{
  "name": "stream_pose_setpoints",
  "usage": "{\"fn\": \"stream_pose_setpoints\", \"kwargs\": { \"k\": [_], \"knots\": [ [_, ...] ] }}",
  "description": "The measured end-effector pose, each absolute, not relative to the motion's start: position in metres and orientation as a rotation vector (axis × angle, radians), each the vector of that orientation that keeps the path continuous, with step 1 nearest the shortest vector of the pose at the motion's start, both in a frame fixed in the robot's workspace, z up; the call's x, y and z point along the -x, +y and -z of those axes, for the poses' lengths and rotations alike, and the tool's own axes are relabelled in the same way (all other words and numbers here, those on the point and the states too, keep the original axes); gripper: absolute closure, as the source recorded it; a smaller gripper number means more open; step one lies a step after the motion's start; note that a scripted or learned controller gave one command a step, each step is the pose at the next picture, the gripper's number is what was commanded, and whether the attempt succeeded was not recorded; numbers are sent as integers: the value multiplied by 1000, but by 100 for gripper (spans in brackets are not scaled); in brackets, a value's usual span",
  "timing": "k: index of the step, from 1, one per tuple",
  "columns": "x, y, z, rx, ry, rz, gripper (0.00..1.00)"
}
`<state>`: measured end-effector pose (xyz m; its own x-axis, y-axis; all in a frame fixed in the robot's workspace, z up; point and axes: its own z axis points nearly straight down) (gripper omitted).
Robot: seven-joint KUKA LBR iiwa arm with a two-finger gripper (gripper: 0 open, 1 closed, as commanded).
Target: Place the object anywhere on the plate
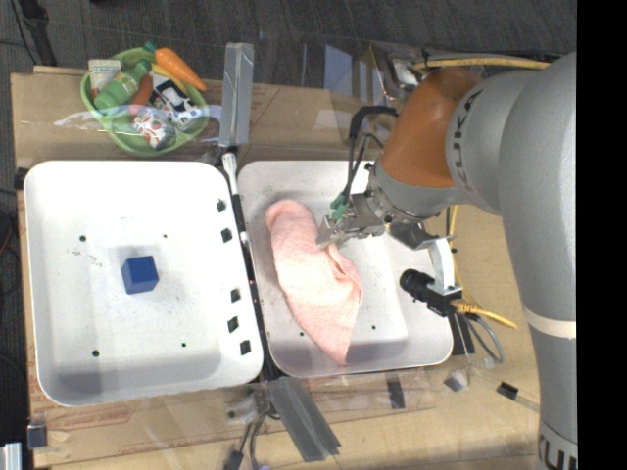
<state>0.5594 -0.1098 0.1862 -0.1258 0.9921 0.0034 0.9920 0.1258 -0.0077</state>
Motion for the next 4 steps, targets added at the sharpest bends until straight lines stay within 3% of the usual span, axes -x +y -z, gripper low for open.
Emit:
{"fn": "stream_pose_setpoints", "kwargs": {
  "k": [1, 4],
  "knots": [
    [-560, -109, -231, 2064, -2363, -3, 100],
    [-570, 43, -250, 342, -3123, -1, 100]
  ]
}}
